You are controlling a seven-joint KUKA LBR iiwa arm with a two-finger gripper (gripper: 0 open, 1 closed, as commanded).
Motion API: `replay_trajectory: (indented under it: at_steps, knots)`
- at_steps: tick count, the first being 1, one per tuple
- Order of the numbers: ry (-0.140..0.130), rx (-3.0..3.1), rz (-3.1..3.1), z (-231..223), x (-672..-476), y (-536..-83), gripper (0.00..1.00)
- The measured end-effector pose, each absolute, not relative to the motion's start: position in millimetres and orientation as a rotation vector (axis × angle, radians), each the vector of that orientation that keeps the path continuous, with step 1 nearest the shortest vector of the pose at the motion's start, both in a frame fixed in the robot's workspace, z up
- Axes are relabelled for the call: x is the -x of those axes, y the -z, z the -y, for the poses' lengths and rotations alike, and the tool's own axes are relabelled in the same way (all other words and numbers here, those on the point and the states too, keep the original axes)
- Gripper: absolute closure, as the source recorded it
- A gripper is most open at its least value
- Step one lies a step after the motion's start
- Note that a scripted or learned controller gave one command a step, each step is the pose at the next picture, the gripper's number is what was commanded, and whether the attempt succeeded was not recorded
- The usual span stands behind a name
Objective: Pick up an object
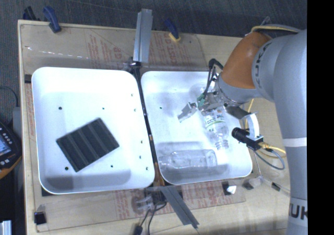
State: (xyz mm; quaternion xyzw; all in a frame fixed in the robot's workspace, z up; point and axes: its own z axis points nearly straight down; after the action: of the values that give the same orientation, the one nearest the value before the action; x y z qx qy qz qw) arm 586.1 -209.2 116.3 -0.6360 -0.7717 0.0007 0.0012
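My gripper (pixel 187 110) hangs low over the middle of the right bin (pixel 156 90), reaching in from the right. Just to its right lies a clear plastic bottle with a white label (pixel 215 124), slanting toward the bin's right wall and partly under the wrist. A second clear bottle (pixel 187 158) lies on its side along the right bin's front wall. A black ribbed slab (pixel 87 143) lies flat in the left bin (pixel 47 82). Nothing visibly sits in the gripper's grasp.
The grey arm with its orange band (pixel 245 64) covers the right bin's far right corner. A black cable plug (pixel 245 136) sticks out over the right rim. A metal bar (pixel 142 35) stands at the back between the bins, blue clamps (pixel 51 19) at the bench's rear edge.
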Motion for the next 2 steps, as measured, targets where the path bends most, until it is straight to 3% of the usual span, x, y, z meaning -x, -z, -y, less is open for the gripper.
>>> replay_trajectory:
  at_steps: [1,2]
  knots:
    - [-0.001,2.048,2.383,195.3,-606.0,-107.2,0.0]
    - [0.0,1.63,2.688,167.6,-613.8,-213.4,0.0]
